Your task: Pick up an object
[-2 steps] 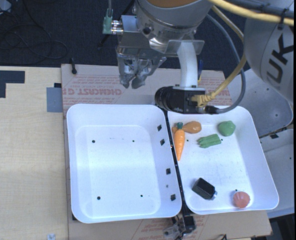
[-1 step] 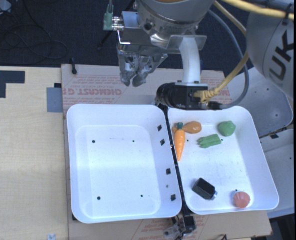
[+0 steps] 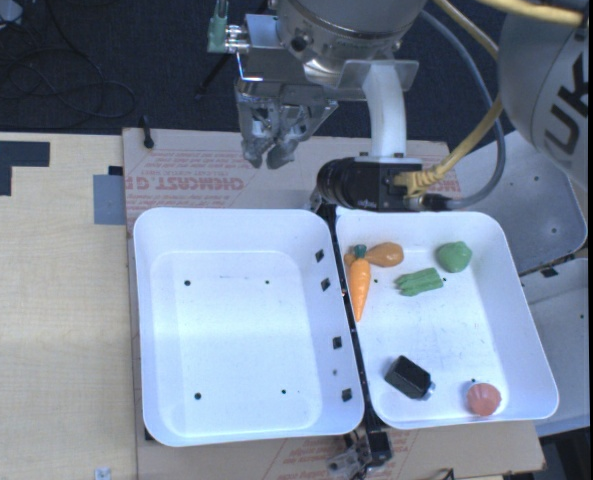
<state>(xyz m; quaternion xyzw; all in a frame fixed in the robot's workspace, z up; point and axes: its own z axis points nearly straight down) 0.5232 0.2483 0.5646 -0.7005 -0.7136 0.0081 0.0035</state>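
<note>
Gripper (image 3: pixel 271 153): top centre of the frame, above the bins' far edge, fingers pressed together, nothing between them.
Left bin (image 3: pixel 156 268): centre left.
Right bin (image 3: pixel 516 308): centre right.
Carrot (image 3: pixel 358 286): right bin's upper left, by the divider.
Orange piece (image 3: pixel 385 255): touching the carrot's top.
Green vegetable (image 3: pixel 419 282): upper middle.
Green ball (image 3: pixel 454 257): upper right.
Black block (image 3: pixel 409 377): lower middle.
Pink ball (image 3: pixel 483 399): lower right corner.

In the right bin (image 3: pixel 516 298), a carrot (image 3: pixel 359 286) lies at nine o'clock with a squash (image 3: pixel 384 255) just beside it; a pepper (image 3: pixel 454 256) sits at one, a block (image 3: pixel 409 377) at six, a ball (image 3: pixel 483 399) at five
</note>
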